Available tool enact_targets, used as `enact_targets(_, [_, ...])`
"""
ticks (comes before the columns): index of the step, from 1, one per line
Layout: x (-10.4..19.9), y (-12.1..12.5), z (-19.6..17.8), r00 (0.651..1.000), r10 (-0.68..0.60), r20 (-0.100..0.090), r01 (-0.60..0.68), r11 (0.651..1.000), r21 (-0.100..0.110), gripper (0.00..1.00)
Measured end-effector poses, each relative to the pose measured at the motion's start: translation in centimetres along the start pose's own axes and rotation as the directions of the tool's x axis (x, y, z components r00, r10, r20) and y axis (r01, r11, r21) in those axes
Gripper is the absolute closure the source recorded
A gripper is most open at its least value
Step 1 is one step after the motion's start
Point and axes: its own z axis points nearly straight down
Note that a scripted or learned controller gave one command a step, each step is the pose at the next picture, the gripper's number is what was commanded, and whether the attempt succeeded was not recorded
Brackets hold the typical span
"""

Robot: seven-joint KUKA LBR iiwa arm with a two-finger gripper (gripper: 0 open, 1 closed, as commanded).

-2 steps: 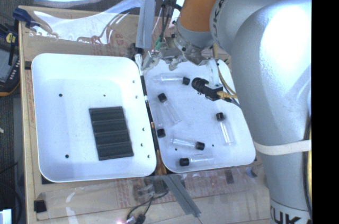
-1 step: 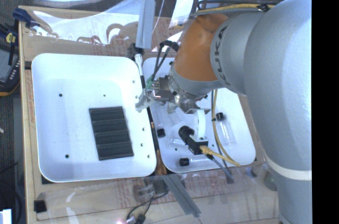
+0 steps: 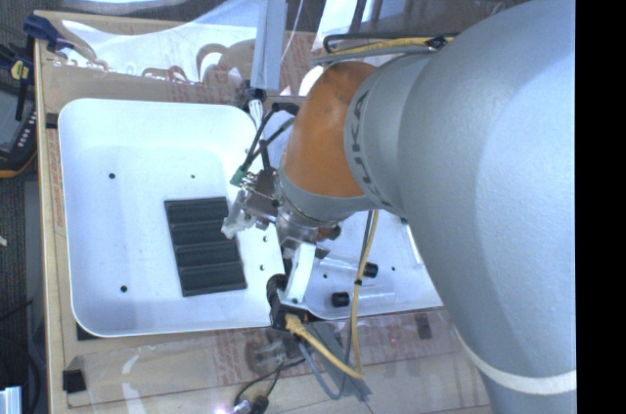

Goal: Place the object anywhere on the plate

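We've got the arm hanging low over the seam between the two white bins, so it blocks most of the right bin. The dark ribbed plate lies flat in the left bin. The hand sits just beside the plate's right edge; honestly can't tell its state, or where the object is. Risk: releasing off the plate's edge.
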Motion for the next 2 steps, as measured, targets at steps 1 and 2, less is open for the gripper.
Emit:
enact_targets(1, [5.9,-3.6,2.4,0.97,0.244,0.0,-0.244,0.97,0.002,0.0])
enact_targets(2, [12.0,-6.5,10.0,0.951,0.309,0.0,-0.309,0.951,0.0,0.0])
